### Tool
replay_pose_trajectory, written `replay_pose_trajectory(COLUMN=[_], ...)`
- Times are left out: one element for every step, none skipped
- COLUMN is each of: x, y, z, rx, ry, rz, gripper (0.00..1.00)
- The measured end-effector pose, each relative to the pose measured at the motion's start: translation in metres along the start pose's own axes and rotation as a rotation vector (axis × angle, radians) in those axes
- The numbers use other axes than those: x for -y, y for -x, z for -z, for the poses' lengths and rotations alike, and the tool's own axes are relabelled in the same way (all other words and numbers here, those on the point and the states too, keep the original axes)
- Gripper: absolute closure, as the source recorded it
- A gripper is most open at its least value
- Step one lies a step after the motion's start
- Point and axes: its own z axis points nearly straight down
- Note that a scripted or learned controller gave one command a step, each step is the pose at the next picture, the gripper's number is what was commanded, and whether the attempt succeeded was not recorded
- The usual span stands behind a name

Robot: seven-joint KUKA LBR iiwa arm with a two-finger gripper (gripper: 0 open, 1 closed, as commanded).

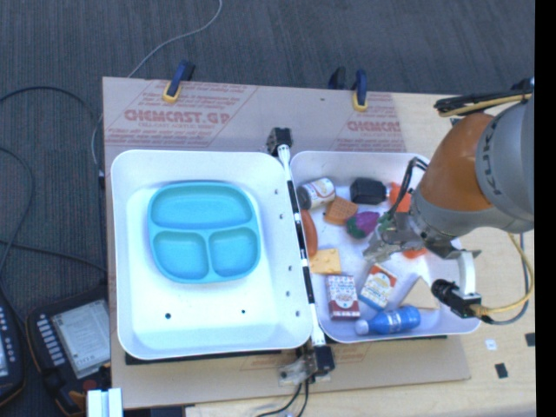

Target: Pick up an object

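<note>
A: Reading left to right, which print was legible?

B: "CHEMCAST GP" in red across the brown board (217,115) under both bins; it recurred, partly hidden, at the right. Blue-and-yellow clamps (180,78) fixed the board to the table (504,354), over dark carpet (69,42).

A: And the objects?

B: The left bin (130,320) held a blue divided tray (206,231). The right bin (443,324) held a red carton (343,295), a blue bottle (393,321), a yellow block (327,261), a purple piece (363,224) and a black item (368,190).

A: The hand?

B: The hand (385,241) sat low among them in the right bin; whether it was spread or clasping anything could not be told.
</note>
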Motion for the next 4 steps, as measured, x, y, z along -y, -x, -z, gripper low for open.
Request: replay_pose_trajectory(x=[0.000, 0.000, 0.000, 0.001], y=[0.000, -0.001, -0.001, -0.001], z=[0.000, 0.007, 0.007, 0.014], rx=[0.000, -0.001, -0.001, -0.002], ry=[0.000, -0.005, -0.005, -0.010], rz=[0.000, 0.001, 0.001, 0.002], gripper=[0.00, 1.00, 0.00, 1.00])
